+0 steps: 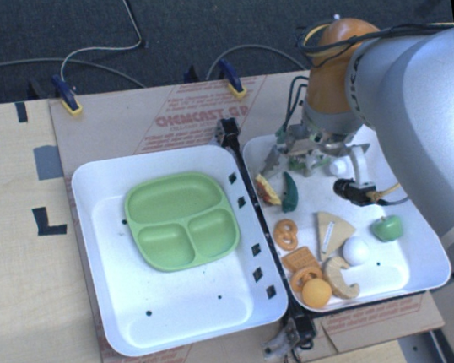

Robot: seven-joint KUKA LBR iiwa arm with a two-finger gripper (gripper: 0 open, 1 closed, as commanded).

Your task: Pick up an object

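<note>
The right bin (420,270) holds toy foods: a dark green pickle (289,193), a yellow piece (266,189), a pretzel (286,233), a cheese wedge (332,230), a white egg (355,250), a green apple (387,229), an orange cracker (300,260), an orange fruit (316,292) and a tan slice (339,276). My gripper (298,156) hangs low in the bin's far left part, just above and right of the pickle. The wrist hides how the fingers stand.
The left bin (108,264) carries a green divided plate (182,219). A black divider with clips runs between the bins. The grey arm covers the right side of the view. Cables and blue clamps lie along the bench's far edge.
</note>
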